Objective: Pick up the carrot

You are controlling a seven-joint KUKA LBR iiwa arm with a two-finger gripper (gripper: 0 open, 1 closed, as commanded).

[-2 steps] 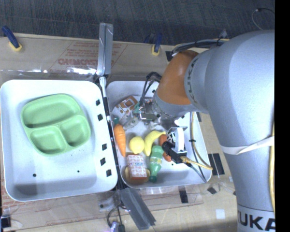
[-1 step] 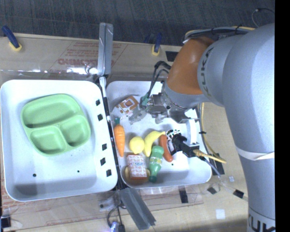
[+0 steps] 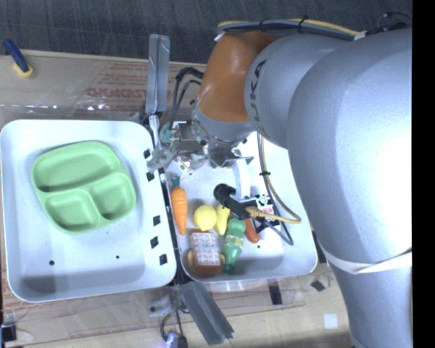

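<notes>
In the camera view the gripper [image 3: 175,151] hangs at the upper left corner of the right-hand bin [image 3: 304,256], and the carrot [image 3: 179,209], a smooth tapered orange stick, lies just below it along the bin's left wall, not lifted, so the pick looks yet to be made; whether the fingers are spread or closed I cannot tell, since wrist hardware and cables clutter them. Further below and to the gripper's right lie a glossy yellow lemon [image 3: 205,217], a green bottle [image 3: 233,243] and a printed carton [image 3: 204,249], while the moulded green tray [image 3: 83,185] sits well off to its left in the other bin.
</notes>
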